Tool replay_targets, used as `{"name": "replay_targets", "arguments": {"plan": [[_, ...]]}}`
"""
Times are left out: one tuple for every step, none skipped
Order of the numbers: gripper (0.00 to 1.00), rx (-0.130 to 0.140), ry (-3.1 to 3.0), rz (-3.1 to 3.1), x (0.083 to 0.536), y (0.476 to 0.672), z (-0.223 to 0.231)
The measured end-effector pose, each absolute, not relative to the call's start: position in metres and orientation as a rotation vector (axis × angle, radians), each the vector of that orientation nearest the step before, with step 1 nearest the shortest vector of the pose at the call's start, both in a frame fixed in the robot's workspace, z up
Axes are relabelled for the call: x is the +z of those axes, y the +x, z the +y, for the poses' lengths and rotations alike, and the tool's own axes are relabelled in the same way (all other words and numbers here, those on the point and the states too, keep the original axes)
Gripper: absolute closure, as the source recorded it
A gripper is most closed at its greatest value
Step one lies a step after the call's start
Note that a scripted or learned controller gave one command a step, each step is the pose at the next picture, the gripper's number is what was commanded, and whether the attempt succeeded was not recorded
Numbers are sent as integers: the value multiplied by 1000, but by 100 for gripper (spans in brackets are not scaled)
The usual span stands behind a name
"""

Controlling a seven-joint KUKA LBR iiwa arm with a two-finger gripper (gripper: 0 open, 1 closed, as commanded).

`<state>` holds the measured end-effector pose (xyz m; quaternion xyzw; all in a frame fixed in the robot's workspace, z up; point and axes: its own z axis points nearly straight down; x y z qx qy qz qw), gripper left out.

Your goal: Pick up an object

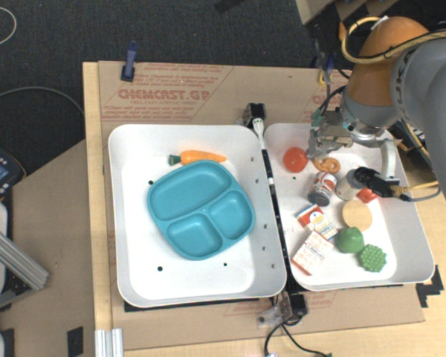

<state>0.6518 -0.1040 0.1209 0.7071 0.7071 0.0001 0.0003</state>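
My gripper [323, 152] hangs low over the back of the right bin [415, 238], coming down from the orange-banded wrist. Just under and in front of it lies a small orange ring-shaped thing [328, 164]. A red ball [295, 159] sits close to its left. In front of these stand a small can [322, 190] with a red and blue label and a silver can [347, 185]. Nothing shows held in the gripper.
Nearer the front of the right bin lie a beige round piece [357, 216], a green pepper [349, 239], a bumpy green piece [372, 257], a white and red carton [311, 251] and a small red box [309, 215]. The left bin [134, 222] holds a blue divided plate [180, 199] and a carrot [201, 156].
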Motion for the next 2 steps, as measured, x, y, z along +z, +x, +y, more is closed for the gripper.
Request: {"name": "replay_targets", "arguments": {"plan": [[100, 7, 2213, 2225, 189, 668, -25], [100, 4, 2220, 2217, 205, 667, -43]]}}
